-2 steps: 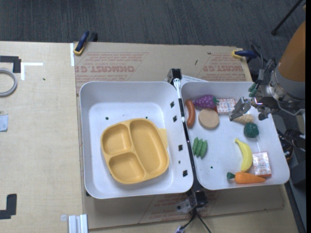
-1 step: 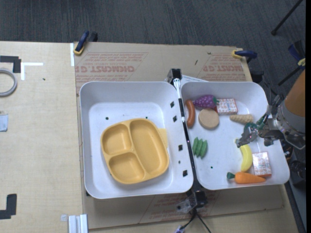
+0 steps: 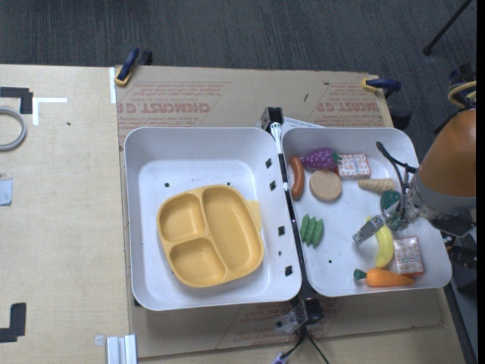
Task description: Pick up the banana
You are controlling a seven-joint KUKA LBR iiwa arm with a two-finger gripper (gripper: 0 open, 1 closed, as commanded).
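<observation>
The brown cardboard (image 3: pixel 250 97) under the 2 bins has red letters printed on it, but they are upside down from here and too blurry to read. A small box (image 3: pixel 354 164) with a red and white pattern sits near the top of the right bin (image 3: pixel 333 275), and another box (image 3: pixel 408 255) like it sits at the bin's right side — the writing on both is too small to read.

The banana (image 3: pixel 385 246) is yellow and lies in the right bin, near its right side. The hand (image 3: pixel 377 228) is right at the top end of the banana. I cannot tell how its fingers are set.

Things crowd the banana. The second box is just beside it on the right. A carrot (image 3: pixel 388 278) lies just below it. A cone (image 3: pixel 377 185) lies above it, near the arm. Farther left are green beans (image 3: pixel 311 230), a round cookie (image 3: pixel 326 186), a sausage (image 3: pixel 296 177) and purple grapes (image 3: pixel 320 158).

The left bin (image 3: pixel 144 226) holds a yellow plate (image 3: pixel 210 235) with 3 parts. Blue clips (image 3: pixel 127 66) pinch the cardboard to the counter (image 3: pixel 61 226).
</observation>
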